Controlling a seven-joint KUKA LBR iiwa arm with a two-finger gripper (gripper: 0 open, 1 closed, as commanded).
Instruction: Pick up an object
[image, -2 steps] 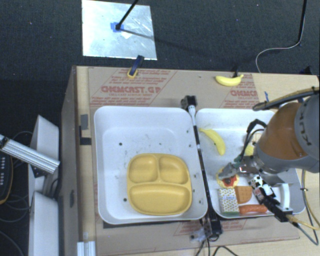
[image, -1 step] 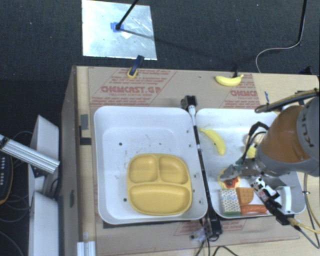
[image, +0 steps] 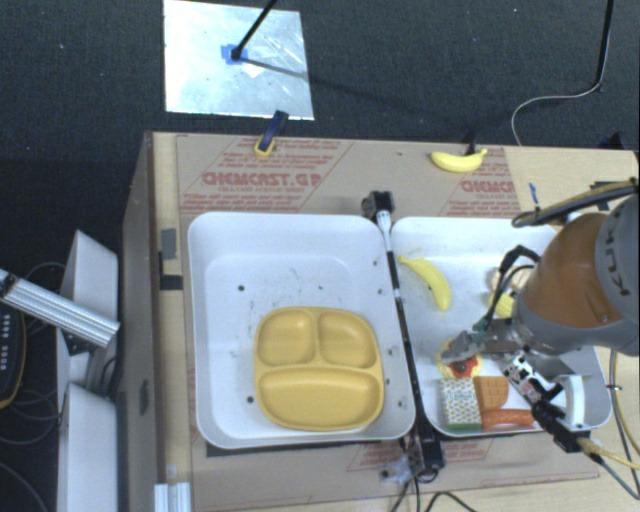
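The grey arm (image: 585, 285) with its orange band reaches in over the right-hand bin (image: 470, 240), and its hand (image: 462, 350) hangs low above the near part of that bin. Whether the hand is released or clenched cannot be told from this view, since its tip is a small dark blur against the clutter beneath it, and nothing can be seen gripped in it.

Directly under and just beside the hand lies a small heap of objects: a pale green patterned box (image: 460, 403) on the near side of the hand, an orange block (image: 492, 392) touching that box on the side toward the arm, and a bit of red (image: 460, 369) just below the hand (what it belongs to is too small to tell). A yellow banana (image: 430, 280) lies in the same bin, beyond the hand toward the far rim and apart from it.

Across the divider from the hand, well apart, the left-hand bin (image: 225, 260) holds a yellow divided plate (image: 318, 367) with three compartments. A second banana (image: 458, 159) lies on the cardboard-covered worktop (image: 330, 170) beyond both bins, far from the hand.
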